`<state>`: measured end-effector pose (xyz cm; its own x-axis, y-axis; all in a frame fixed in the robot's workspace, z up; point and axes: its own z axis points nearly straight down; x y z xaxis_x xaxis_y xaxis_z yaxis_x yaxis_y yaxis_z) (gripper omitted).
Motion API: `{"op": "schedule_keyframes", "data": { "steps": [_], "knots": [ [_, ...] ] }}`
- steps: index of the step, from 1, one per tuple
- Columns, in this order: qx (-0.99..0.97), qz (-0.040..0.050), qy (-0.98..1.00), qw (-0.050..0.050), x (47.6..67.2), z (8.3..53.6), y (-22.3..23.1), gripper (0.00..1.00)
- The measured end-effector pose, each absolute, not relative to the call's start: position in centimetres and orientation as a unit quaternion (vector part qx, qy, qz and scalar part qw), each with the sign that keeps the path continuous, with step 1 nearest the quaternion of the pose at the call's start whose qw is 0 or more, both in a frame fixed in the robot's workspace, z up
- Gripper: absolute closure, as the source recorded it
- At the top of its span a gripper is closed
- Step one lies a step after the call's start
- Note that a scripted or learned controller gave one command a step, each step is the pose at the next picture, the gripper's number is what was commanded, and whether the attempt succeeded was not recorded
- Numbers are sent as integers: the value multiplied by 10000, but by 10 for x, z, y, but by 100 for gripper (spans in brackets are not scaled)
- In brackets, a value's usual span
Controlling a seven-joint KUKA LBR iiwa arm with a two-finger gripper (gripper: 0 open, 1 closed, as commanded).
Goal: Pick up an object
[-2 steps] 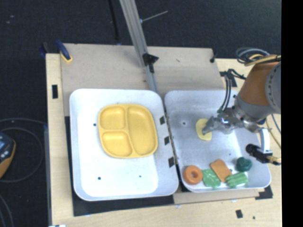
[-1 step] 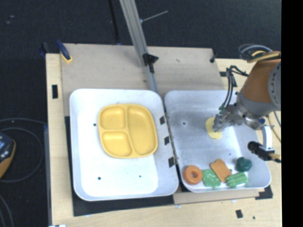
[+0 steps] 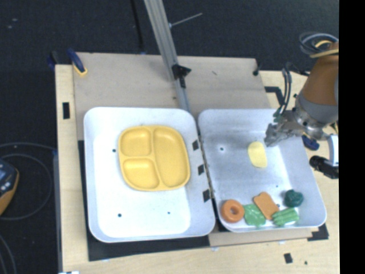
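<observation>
In the right bin (image 3: 228, 131) lies a pale yellow oblong object (image 3: 258, 154) near the middle. Along the bin's front edge sit an orange ring (image 3: 232, 210), a light green piece (image 3: 254, 216), an orange block (image 3: 265, 204), a green ridged piece (image 3: 285, 216) and a dark green lump (image 3: 293, 198). My gripper (image 3: 274, 136) hangs over the bin's right part, just up and right of the yellow object, fingertips pointing down-left. Nothing is seen between its fingers.
The left bin (image 3: 102, 210) holds a yellow three-compartment plate (image 3: 154, 156). A metal pole (image 3: 162, 39) slants up from the back between the bins. A blue-and-yellow clamp (image 3: 77, 63) sits at the bench's back left corner.
</observation>
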<state>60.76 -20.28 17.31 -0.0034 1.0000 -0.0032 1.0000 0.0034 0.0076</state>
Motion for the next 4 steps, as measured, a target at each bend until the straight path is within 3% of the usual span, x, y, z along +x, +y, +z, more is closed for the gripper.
{"op": "schedule_keyframes", "data": {
  "steps": [1, 2, 4],
  "knots": [
    [7058, 20, 7084, 44, 609, 239, -203, 100],
    [7054, 0, 7088, 21, 610, 236, -205, 100],
    [7046, 6, 7096, 1, 630, 229, -102, 100]
  ]
}}
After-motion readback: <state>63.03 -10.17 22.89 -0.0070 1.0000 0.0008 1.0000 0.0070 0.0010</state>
